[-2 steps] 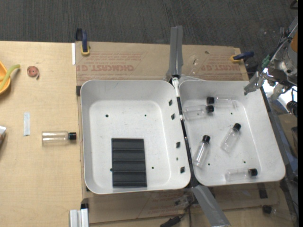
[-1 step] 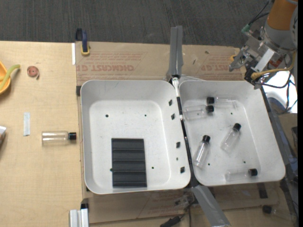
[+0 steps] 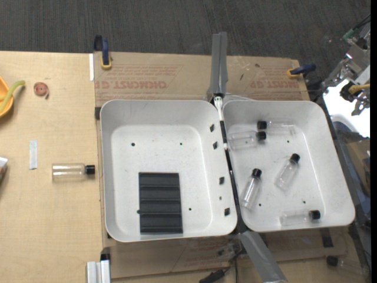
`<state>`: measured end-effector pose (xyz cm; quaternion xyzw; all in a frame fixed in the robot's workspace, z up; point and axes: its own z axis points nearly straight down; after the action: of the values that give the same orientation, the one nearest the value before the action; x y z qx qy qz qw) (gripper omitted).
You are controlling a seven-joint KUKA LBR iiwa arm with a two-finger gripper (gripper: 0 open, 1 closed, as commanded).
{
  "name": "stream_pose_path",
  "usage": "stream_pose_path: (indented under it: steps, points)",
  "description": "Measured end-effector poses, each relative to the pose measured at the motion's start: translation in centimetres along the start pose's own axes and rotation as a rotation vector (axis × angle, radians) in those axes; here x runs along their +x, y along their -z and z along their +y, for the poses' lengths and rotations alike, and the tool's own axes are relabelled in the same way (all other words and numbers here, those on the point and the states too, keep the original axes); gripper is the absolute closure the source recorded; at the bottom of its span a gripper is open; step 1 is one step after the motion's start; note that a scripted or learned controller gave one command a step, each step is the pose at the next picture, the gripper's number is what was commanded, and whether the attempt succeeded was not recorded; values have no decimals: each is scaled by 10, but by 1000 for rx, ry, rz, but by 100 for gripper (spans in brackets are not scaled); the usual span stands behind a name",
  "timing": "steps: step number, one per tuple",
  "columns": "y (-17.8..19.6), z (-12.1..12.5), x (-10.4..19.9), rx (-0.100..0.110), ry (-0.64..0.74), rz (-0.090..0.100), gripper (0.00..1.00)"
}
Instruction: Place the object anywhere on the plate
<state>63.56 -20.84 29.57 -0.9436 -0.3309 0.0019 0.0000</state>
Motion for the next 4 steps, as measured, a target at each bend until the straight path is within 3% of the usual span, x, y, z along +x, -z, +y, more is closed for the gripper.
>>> stream_pose_path:
  steps: [1,2,3,4]
  points:
    - [109,-8,-21,1,-150,0,0]
    - [125,-43,19,1,-228,-2,0]
    - [145,-79,83,0,-358,1,0]
    - [144,-33,-20,2,-345,-1,0]
